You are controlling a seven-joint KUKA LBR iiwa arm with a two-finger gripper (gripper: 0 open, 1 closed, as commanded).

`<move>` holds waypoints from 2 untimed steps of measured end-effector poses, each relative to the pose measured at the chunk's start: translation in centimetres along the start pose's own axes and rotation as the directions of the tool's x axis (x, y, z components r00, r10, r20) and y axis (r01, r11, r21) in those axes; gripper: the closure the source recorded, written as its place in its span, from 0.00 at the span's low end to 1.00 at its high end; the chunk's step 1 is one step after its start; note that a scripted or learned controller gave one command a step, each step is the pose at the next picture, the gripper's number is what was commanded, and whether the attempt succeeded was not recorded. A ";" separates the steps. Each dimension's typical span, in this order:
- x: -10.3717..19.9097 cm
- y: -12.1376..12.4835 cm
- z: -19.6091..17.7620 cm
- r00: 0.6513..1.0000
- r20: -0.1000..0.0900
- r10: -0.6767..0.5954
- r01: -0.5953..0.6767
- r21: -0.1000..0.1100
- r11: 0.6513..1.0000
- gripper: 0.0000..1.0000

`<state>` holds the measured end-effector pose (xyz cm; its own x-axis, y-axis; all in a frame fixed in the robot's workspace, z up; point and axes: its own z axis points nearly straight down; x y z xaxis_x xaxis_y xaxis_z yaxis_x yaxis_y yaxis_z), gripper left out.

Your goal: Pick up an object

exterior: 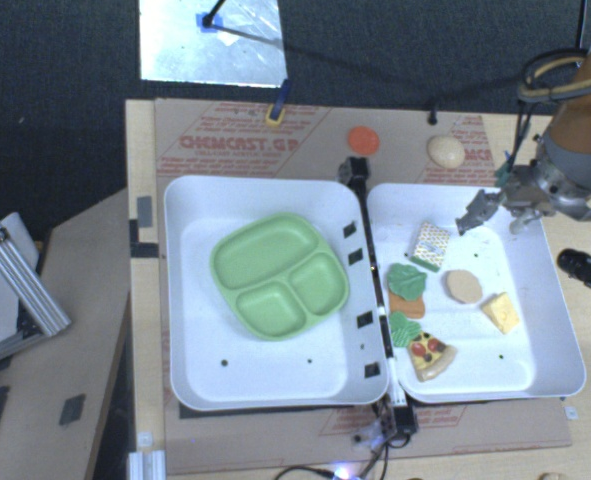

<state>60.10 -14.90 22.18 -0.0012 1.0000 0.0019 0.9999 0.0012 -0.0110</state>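
Observation:
My gripper [497, 218] hangs over the back right part of the right bin [550, 368], open, with nothing between its fingers. Below it lie several toy foods. A pale patterned packet [431, 244] sits just left of the gripper. A tan round biscuit [464, 286] and a yellow cheese wedge [501, 313] lie nearer the front. A green leaf [407, 280], an orange piece [408, 306], a smaller green piece [405, 328] and a pizza slice [430, 356] line the bin's left side.
The left bin [190, 368] holds a green divided plate [278, 276]. Behind the bins on the cardboard lie an orange disc [363, 141], a cream egg shape [446, 150] and a yellow clip [274, 116]. A foil sheet [213, 26] lies at the back.

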 end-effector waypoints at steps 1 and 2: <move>0.0 0.2 -0.7 1.000 0.002 -0.003 0.003 -0.012 1.000 0.00; 0.5 -0.6 4.9 1.000 0.001 -0.001 0.001 -0.008 1.000 0.00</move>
<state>59.46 -14.38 17.33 -0.0018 1.0000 0.0008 1.0000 0.0018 -0.0029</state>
